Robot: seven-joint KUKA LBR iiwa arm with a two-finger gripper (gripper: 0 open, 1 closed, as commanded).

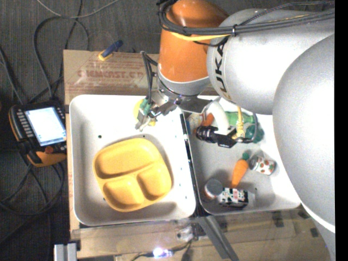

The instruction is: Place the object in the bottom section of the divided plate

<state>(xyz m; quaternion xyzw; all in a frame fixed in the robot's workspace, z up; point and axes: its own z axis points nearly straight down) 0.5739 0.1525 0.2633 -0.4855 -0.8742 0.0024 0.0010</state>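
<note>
A yellow divided plate (133, 173) lies in the left bin (81, 200), with one long section at the top and two smaller sections along its lower edge. My gripper (144, 117) hangs over the left bin's upper right corner, just above the plate's top rim. A small yellow-and-green thing (140, 109) shows right at the gripper's tip; whether it is gripped I cannot tell. Nothing lies in the plate's sections.
The right bin (283, 197) holds an orange carrot (239, 171), a white-and-red speckled item (265, 165), a small round can (213, 188), a black box with a white label (234, 197) and a green-and-white item (249, 125). The arm covers the right bin's upper part.
</note>
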